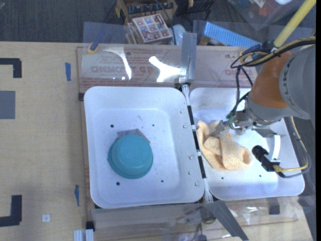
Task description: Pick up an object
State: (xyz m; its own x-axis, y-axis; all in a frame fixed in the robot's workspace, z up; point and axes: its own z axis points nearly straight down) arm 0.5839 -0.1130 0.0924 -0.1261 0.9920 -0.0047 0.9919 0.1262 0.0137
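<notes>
Yellow crumpled cloth [223, 149] lies by the right bin's [291, 185] left wall, the gripper [220, 129] down on its top edge, approach stage. I cannot tell the fingers' state; next, it likely must pinch and lift.

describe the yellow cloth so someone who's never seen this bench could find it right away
Of the two white bins side by side, take the right bin, the one the arm reaches into. The yellow cloth lies crumpled against its left wall, just below the claw. It is the one soft, pale yellow thing here; the left bin's teal bowl is round and rigid.
</notes>
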